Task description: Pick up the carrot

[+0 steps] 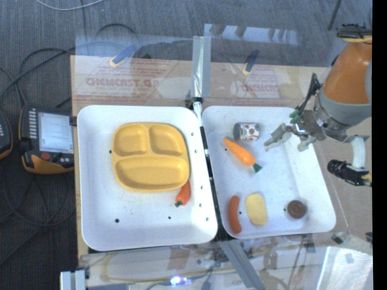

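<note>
The carrot, orange with a small green tip, lies slanted in the upper left part of the right bin. My gripper hovers over the bin's upper right area, to the right of the carrot and apart from it. Its fingers are spread open with nothing between them. The grey arm with its orange band reaches in from the right edge.
A small can lies just above the carrot. A red sausage, a yellow lump and a brown disc sit along the right bin's front. The left bin holds a yellow divided plate and a small red-orange pepper.
</note>
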`<act>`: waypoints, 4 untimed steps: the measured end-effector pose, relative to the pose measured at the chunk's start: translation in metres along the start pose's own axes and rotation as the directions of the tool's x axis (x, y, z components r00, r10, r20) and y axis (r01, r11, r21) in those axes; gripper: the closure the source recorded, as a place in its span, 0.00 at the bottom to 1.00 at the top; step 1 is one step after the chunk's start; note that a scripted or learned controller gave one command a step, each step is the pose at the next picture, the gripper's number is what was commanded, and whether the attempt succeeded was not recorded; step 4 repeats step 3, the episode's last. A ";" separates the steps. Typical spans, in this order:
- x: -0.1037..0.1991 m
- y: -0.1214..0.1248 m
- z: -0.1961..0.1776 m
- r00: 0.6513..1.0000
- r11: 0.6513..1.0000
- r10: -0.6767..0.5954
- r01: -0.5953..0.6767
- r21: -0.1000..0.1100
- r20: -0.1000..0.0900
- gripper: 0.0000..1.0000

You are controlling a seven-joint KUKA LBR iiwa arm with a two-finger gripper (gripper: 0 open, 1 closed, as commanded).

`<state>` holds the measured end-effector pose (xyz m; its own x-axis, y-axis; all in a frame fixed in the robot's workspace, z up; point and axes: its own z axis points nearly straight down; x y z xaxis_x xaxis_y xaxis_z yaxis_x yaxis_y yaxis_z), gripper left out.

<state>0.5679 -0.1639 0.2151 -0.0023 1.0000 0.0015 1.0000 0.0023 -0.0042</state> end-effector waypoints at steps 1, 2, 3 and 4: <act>0.017 0.034 0.119 0.996 0.996 -0.088 0.088 0.000 0.002 0.00; 0.017 0.033 0.114 0.996 0.996 -0.088 0.088 0.004 -0.001 1.00; 0.015 0.030 0.016 1.000 1.000 -0.017 0.017 0.000 0.004 1.00; 0.015 0.030 0.016 1.000 1.000 -0.017 0.017 0.000 0.004 1.00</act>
